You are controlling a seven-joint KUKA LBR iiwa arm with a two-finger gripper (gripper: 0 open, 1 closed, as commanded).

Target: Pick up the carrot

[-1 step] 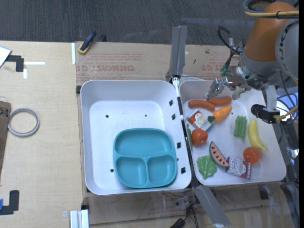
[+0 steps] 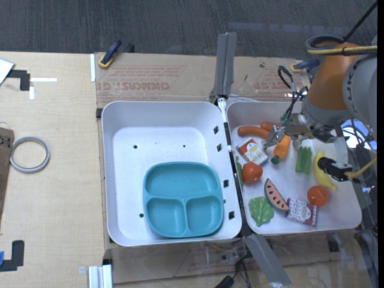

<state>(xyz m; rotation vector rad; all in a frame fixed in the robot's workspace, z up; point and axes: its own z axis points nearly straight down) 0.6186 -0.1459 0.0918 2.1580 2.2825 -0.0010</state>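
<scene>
Currently at the grasp-approach step, by my read. Gripper (image 2: 277, 138) sits low in the right bin (image 2: 354, 218), right over the upper end of the carrot (image 2: 281, 147). Carrot lies near the bin's back, orange body with a green tip pointing toward the front. Metal of the gripper overlaps its top end; whether the jaws are spread around it or already pinching, I cannot tell from this angle. I won't log it as held.

Next move, as I judge it: confirm closure on the carrot's body, then lift straight up. Crowding is the worry, since a small packet (image 2: 253, 152) lies just to its left and a second orange piece (image 2: 254, 130) just behind.

Right bin contents besides: tomato (image 2: 252, 172) by the left wall, watermelon slice (image 2: 276, 195) and green leaf (image 2: 260, 210) toward the front, a red-and-white pouch (image 2: 300, 211), another tomato (image 2: 317, 195), a banana (image 2: 324, 170) at the right, a green vegetable (image 2: 304, 159) between banana and carrot.

Left bin (image 2: 120, 161) holds a teal divided tray (image 2: 182, 198), three compartments, nothing in them. Tape roll (image 2: 26, 154) on the bench well to the left.
</scene>
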